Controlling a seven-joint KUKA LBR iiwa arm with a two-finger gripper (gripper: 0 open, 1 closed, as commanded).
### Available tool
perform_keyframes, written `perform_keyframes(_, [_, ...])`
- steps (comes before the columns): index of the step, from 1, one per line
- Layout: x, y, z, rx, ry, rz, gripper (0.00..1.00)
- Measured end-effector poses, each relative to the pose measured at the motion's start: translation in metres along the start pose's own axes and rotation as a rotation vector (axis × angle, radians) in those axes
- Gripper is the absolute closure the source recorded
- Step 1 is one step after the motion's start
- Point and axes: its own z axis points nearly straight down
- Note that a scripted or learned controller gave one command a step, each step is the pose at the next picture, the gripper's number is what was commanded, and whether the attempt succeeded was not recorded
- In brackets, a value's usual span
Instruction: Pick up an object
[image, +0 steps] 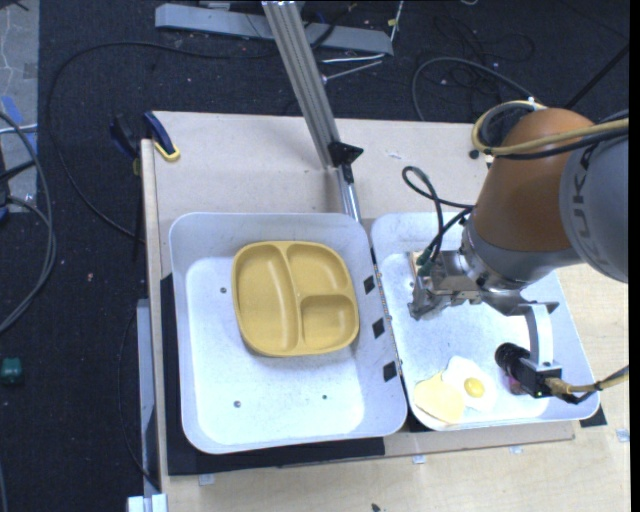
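- Nearest the camera, in the front corner of the right bin (476, 335), lies a toy fried egg (468, 381), white with a round yellow yolk, flat on the bin floor.
- A pale yellow piece (438, 399) touches the egg's left side and rests against the bin's front rim. I cannot tell what it is.
- My claw (428, 296) hangs over the left part of the same bin, behind the egg and the pale piece and apart from both.
- From this angle my wrist covers the tip, so I cannot tell how wide the claw stands. I see nothing held in it.
- My arm (530, 190) comes in from the right above that bin, with the orange band broad and rounded over the wrist.
- On my grey link (598, 215) at the right edge stand large pale letters, cut off by the frame. I make out "KU" and no more.
- In the left bin (205, 340) a yellow plate (295, 298) with three compartments lies upright, towards the bin's far right part and well apart from my claw.
- Farther back, a ribbed metal pole (305, 85) slants up from between the bins over the pale bench (230, 165).
- At the bench's far left corner sits a clamp (160, 138) with blue and yellow on it.
- Beyond the bench, black cables (70, 150) loop over the dark floor.
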Motion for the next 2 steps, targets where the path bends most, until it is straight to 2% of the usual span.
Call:
perform_keyframes(1, [0.052,0.022,0.012,0.000,-0.001,0.000,1.00])
perform_keyframes(2, [0.103,0.034,0.024,0.001,0.000,0.000,1.00])
